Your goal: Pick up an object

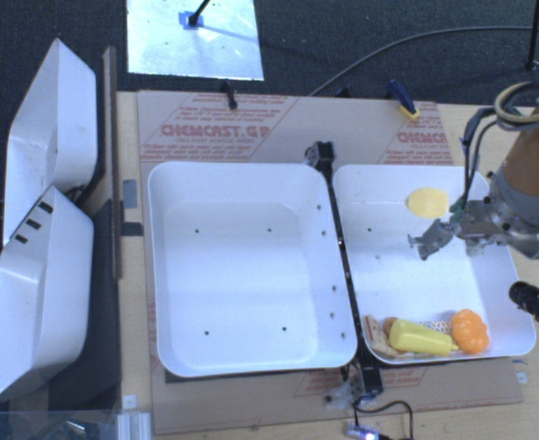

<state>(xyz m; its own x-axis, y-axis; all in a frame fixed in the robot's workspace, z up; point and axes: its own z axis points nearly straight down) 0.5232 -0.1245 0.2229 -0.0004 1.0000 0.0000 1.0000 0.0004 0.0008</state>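
The right bin [379,273] holds a flat pale yellow disc [427,203] near its far side. Along its near edge lie a long yellow item [420,338], an orange bumpy ball [470,331] and a small tan piece [378,330]. My gripper [423,244] hangs over the middle of the right bin, just below and beside the yellow disc, apart from it. Its fingers point left and look open, with nothing between them. The orange-banded arm [531,168] reaches in from the right.
The left bin [242,273] sits beside the right one, with a black divider strip [338,246] between them. Spare white bins [40,227] are stacked at the far left. Cables [476,149] loop near the wrist.
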